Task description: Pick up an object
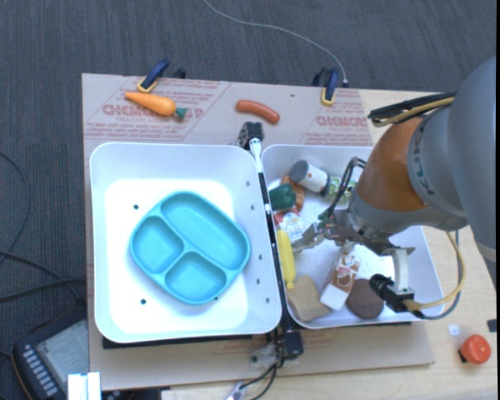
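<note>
The gripper (317, 232) hangs over the left side of the right bin (429, 267) — whether its fingers are apart or together I cannot tell. Toys crowd that bin: a banana (285, 258) along the left wall, a carton (346, 273) near the front edge. The left bin (100, 223) holds a blue plate (189, 247) — centred.

The arm (417, 173) reaches into the right bin (429, 265) among small objects; a blue divided plate (190, 247) lies in the left bin (108, 182).
</note>
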### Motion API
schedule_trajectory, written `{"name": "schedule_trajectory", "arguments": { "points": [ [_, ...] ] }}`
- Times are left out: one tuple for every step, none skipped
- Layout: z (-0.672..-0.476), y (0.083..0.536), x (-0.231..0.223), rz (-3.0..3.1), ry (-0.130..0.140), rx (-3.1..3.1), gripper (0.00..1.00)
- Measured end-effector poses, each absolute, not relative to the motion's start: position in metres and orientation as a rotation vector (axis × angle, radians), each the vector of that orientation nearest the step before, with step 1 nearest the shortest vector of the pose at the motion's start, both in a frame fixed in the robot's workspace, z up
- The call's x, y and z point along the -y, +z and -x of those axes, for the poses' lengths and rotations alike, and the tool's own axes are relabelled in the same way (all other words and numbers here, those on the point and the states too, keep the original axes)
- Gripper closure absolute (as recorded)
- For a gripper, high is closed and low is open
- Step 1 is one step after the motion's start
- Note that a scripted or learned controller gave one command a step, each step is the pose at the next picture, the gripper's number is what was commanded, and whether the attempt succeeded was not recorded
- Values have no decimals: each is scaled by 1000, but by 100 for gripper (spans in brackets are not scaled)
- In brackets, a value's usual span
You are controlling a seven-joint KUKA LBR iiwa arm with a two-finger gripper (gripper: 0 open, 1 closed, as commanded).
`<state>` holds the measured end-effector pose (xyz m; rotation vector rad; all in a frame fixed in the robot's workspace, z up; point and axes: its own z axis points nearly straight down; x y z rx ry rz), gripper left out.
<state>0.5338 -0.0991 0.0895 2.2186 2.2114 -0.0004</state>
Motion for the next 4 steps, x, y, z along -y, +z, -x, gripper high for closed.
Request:
{"name": "schedule_trajectory", "arguments": {
  "points": [
    [-489, 88, 103, -2214, 8, -2212, 0],
    [-489, 98, 104, -2215, 9, -2210, 100],
    [-489, 98, 104, -2215, 8, -2211, 0],
    [-486, 89, 98, -2217, 3, -2207, 0]
  ]
}}
